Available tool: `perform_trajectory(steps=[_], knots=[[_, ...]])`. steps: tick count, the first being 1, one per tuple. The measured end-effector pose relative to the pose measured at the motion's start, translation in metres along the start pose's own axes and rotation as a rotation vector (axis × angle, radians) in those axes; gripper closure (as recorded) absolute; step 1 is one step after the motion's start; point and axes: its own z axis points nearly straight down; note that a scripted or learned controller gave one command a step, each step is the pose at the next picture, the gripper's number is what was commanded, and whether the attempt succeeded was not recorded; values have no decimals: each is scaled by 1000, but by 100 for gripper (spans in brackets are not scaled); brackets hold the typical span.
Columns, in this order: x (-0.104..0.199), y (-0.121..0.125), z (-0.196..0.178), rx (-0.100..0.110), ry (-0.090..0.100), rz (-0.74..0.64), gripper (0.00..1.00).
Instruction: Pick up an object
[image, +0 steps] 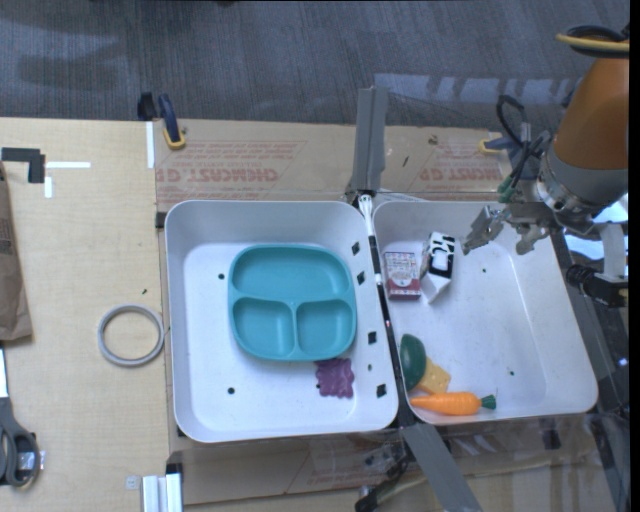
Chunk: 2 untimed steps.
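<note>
Carrot right bin front | gripper far corner, fingers spread, holding nothing

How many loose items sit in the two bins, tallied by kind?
Plate: 1, teal divided plate
Toy food: 4, purple grapes, green piece, yellow piece, carrot
Boxes or packets: 2, red-and-white box, black-and-white packet
Total: 7

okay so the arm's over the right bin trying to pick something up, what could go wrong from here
1. The gripper sits near the right bin's far wall, apart from every item, so closing here would likely catch nothing.
2. The red box and black-and-white item lie close together; a grasp may nudge one aside.
3. The carrot, yellow piece and green piece crowd the near corner, leaving little finger room.
</note>
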Motion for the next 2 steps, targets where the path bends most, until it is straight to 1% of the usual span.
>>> perform_trajectory(steps=[1,2], knots=[[12,39,121,-1,0,6,0],[16,64,138,-4,-1,-3,0]])
